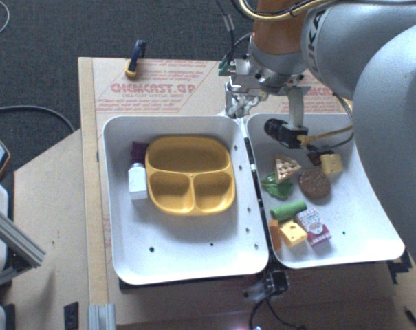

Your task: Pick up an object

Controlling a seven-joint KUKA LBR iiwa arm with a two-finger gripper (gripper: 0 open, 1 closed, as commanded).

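Hovering at the shallow white bins' (187, 270) far rim, the end effector (241, 106), grip unreadable, risks striking plastic.

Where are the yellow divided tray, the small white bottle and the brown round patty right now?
yellow divided tray (168, 155): camera view, floor of its large upper compartment.
small white bottle (137, 183): camera view, middle of its body, beside the tray's left edge.
brown round patty (314, 184): camera view, centre of its top face, right bin.

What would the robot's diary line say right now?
arm: over right bin | end effector: above bins' top edge | yellow tray: left bin | holding: nothing seen
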